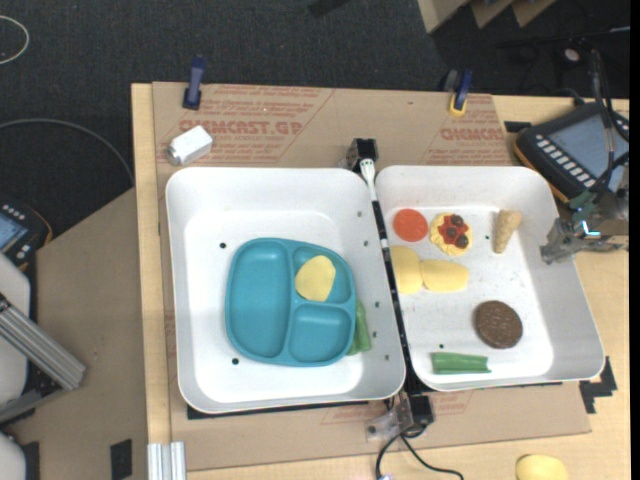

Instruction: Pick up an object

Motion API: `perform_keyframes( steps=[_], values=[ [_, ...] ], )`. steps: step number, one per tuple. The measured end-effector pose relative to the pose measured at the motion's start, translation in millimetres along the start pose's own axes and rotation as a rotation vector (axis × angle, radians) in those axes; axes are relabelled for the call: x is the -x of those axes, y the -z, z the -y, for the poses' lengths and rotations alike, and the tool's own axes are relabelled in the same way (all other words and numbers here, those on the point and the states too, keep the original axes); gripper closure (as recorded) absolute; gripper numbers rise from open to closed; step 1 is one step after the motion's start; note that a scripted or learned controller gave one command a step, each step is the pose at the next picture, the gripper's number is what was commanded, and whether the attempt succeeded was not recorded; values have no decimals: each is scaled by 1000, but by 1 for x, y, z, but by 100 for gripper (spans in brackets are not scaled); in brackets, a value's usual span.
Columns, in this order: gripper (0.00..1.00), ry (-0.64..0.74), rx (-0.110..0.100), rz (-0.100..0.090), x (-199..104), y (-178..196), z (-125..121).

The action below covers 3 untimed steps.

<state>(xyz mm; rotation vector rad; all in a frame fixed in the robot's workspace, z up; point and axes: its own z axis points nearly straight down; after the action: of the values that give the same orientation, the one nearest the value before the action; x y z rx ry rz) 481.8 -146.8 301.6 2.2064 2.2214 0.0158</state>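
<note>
Tool [562, 243] at the right bin [570, 313] rim; grip state cannot be told.
Left of it lie a bread stick [505, 230], tart [451, 232] and brown cookie [497, 324].

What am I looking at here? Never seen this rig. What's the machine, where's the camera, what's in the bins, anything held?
One fixed camera looks down at a slant on a bench with two shallow white bins side by side. The machine is a robot arm reaching in from the right; its gripper sits at the right bin's outer rim. Whether the jaws are open or shut can't be made out from here, and nothing shows between them.

The left bin holds a teal divided plate with a yellow piece in one compartment and a green piece against its right edge.

The right bin holds toy food: an orange-red disc, a yellow round with red topping, a tan stick, pale yellow pieces, a brown round and a green strip.

The job is to pick up an object; none is lifted yet.
</note>
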Motion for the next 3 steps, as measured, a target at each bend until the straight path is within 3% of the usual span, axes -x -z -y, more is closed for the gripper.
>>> perform_keyframes(
  steps=[1,2,3],
  values=[
    [100,-5,7,5,-12,222,-1],
    [100,-8,-32,-4,-24,24,4],
    [100,-4,8,4,-38,227,-2]
  ],
)
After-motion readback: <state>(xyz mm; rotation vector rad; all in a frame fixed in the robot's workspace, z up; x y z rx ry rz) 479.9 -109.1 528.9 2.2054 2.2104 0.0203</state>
